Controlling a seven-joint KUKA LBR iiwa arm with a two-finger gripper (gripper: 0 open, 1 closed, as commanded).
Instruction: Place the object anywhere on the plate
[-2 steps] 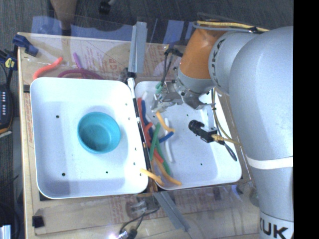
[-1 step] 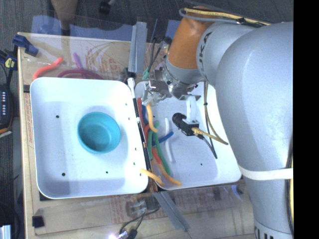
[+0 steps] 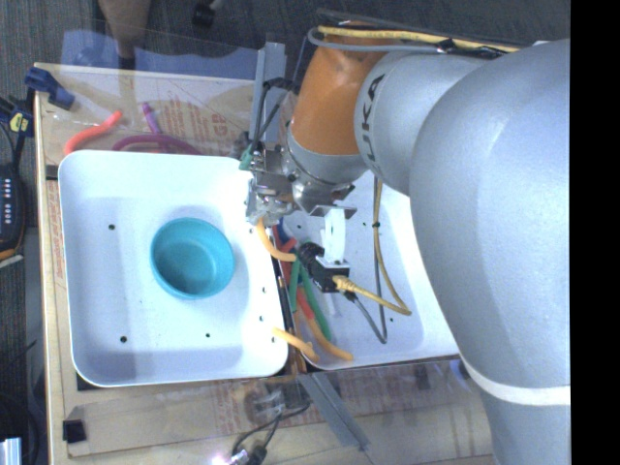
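A worn wooden surface (image 3: 145, 419) carries two white bins, and the teal plate (image 3: 193, 258) sits alone in the left bin (image 3: 97, 347). The object to move is hidden under the arm, probably in the right bin (image 3: 407, 342), so I can't judge its weight or a good hold. The claw (image 3: 291, 223) hangs over the seam between the bins; whether it is clenched or released cannot be told.
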